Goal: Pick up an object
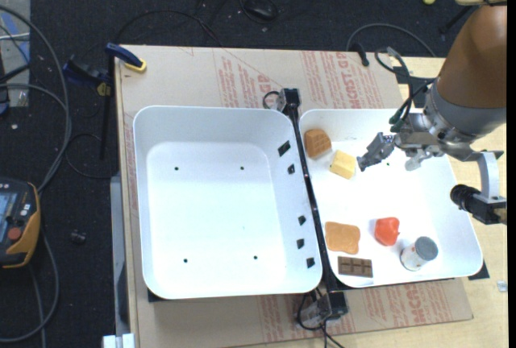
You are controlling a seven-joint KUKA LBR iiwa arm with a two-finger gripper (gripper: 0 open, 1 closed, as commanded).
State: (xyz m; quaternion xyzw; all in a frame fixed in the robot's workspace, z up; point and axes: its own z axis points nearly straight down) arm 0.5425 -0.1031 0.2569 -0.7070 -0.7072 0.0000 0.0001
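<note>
The tool [393, 151] is seen open with nothing held, just right of the yellow block [343, 164] in the right bin [463, 201]. The block could be pushed away if touched sideways.

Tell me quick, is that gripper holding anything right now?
Gripper: open, holding nothing, above the right bin beside the yellow block.

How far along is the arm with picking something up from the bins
Done: nothing looks lifted. The yellow block, red piece and chocolate bar all lie on the right bin floor. In hand: the tool hovers open just right of the yellow block, holding nothing. Left: descend, grasp and lift one.
</note>
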